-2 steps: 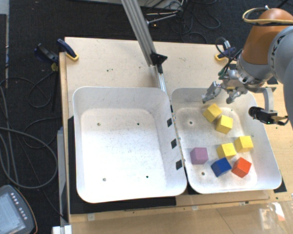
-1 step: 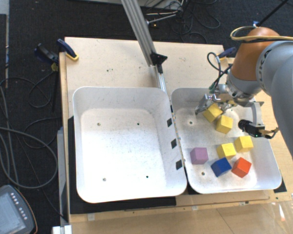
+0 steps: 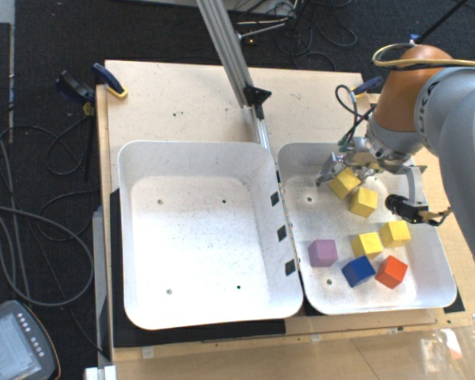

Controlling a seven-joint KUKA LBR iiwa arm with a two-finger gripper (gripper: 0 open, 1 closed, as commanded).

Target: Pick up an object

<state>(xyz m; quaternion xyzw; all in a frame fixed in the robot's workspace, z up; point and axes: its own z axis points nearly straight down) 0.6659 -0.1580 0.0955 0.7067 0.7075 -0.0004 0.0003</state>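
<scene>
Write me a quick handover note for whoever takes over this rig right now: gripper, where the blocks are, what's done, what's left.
Gripper: down in the right bin, over its far end, right at a yellow block; whether it has a grip on it cannot be told from this view.
Blocks, all in the right bin: second yellow block beside the first; two more yellow blocks, a purple block, blue block and orange block nearer the front.
Done: arm is at a block.
Left: confirm the grasp and lift.

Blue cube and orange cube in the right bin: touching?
Cannot tell. In the camera view the blue cube and orange cube sit side by side with edges meeting; no plain gap, contact unconfirmed.
</scene>
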